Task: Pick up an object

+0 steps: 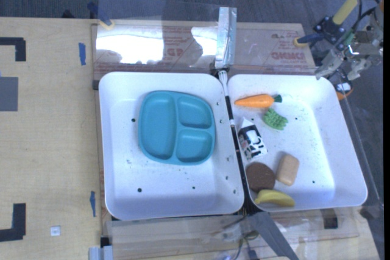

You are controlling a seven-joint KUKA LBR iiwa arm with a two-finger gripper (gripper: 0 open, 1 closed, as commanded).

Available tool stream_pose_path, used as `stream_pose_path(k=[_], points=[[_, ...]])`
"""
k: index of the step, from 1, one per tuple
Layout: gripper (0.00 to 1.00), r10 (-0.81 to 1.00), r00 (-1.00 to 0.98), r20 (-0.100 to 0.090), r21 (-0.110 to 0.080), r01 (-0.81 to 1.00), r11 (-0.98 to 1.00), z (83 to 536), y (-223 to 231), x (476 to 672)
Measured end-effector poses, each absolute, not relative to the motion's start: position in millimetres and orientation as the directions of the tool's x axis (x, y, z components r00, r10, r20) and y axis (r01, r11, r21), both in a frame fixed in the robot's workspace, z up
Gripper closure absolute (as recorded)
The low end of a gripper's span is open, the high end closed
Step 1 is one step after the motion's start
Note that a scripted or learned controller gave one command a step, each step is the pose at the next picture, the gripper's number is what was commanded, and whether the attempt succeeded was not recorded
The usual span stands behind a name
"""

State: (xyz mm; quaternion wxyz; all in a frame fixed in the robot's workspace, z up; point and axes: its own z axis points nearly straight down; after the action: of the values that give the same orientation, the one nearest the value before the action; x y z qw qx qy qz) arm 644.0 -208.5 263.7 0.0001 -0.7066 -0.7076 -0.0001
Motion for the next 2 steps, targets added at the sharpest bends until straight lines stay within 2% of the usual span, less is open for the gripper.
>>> stream_pose_path(k=[1,2], points=[[0.00,0.985,-0.174,0.006,-0.011,0.985,0.174,126,-125,664.4],[0.00,0.975,-0.221,-0.003,0.009,0.975,0.221,99,-110,671.2]])
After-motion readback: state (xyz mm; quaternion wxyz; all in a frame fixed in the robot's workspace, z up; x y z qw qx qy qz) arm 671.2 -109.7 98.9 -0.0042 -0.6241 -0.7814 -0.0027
